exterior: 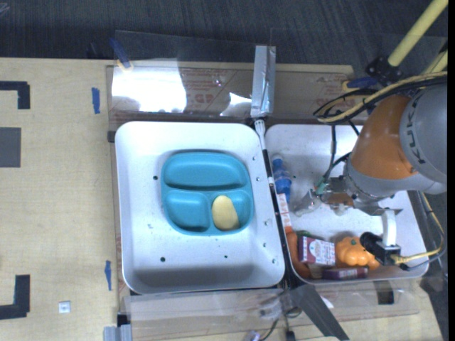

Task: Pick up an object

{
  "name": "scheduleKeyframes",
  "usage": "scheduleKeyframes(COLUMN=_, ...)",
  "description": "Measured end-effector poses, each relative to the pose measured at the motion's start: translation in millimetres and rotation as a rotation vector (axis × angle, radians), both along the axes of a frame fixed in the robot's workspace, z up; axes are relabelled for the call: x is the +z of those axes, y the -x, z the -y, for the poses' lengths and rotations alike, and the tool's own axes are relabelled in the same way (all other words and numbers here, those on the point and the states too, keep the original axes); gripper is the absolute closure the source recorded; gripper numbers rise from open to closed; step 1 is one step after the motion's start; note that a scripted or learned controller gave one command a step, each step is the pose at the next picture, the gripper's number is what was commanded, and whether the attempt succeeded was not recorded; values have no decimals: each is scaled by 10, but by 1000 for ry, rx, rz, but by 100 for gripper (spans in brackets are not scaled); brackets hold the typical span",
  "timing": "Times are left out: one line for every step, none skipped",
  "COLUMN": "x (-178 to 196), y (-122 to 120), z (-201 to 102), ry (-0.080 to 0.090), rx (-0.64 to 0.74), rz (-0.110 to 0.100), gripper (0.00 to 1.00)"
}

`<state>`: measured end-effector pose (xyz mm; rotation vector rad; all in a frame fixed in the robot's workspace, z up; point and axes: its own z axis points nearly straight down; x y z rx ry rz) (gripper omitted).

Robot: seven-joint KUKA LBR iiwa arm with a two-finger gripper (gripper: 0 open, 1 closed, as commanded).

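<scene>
Arm (398, 148) over right bin (313, 137); gripper (328, 194) low near bin centre, grip state: cannot tell. Carton (315, 250), orange toy (351, 251) at front wall. Lemon (225, 212) in blue tray (192, 176), left bin (135, 212).

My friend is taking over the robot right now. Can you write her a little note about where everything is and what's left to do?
Gripper: low over the right bin, near its middle; I can't tell whether it is holding anything.
Left bin: a blue divided tray with a yellow egg-shaped object in its lower right compartment.
Right bin: an orange toy and a dark red carton along the near edge, a blue object by the divider.
Done: no pick seen.
Left: grasp one object and lift it.
</scene>
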<state>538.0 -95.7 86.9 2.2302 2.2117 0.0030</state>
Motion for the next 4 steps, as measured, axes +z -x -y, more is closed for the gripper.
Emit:
scheduleKeyframes(x=326, y=-278, z=534, ry=2, rx=-72, rz=-3, gripper=0)
scheduleKeyframes(x=-7, y=-548, z=400, ry=3, rx=-74, rz=0, gripper=0)
scheduleKeyframes(x=87, y=-551, z=406, ry=3, rx=-76, rz=2, gripper=100)
scheduleKeyframes(x=1221, y=-862, z=-268, ry=-1, rx=-134, rz=4, gripper=100)
